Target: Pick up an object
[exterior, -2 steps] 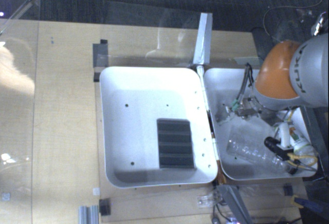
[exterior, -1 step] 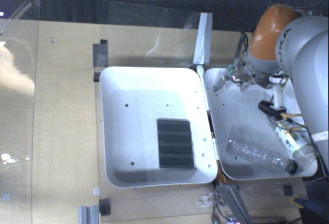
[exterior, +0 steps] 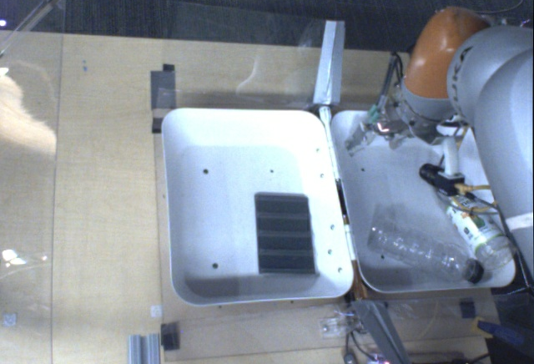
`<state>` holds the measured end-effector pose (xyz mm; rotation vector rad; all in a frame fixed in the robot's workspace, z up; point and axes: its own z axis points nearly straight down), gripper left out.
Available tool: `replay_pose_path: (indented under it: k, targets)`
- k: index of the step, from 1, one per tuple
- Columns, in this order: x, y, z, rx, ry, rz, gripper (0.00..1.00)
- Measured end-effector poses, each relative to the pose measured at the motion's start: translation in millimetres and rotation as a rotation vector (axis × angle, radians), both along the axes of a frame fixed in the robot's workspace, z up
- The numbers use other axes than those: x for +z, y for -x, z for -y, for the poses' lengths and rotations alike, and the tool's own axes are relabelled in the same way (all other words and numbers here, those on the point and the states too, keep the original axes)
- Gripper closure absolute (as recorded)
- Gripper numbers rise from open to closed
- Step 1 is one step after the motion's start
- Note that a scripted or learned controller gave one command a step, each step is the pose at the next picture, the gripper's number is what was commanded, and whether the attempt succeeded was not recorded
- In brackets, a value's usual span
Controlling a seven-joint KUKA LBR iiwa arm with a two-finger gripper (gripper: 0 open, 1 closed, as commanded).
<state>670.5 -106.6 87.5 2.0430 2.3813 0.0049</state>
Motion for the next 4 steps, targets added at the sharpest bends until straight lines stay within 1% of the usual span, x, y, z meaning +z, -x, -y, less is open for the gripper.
replay_pose_path:
  k: [1,2,3,4]
  targets:
    - [54,0,66,-0.172,0.0,0.003,0.0]
    - [40,36,93,-0.075,0.001,0.001,0.0]
    - [1,72,98,0.135,0.002,0.004,0.0]
    - [0,27,97,0.17,0.002,0.004,0.0]
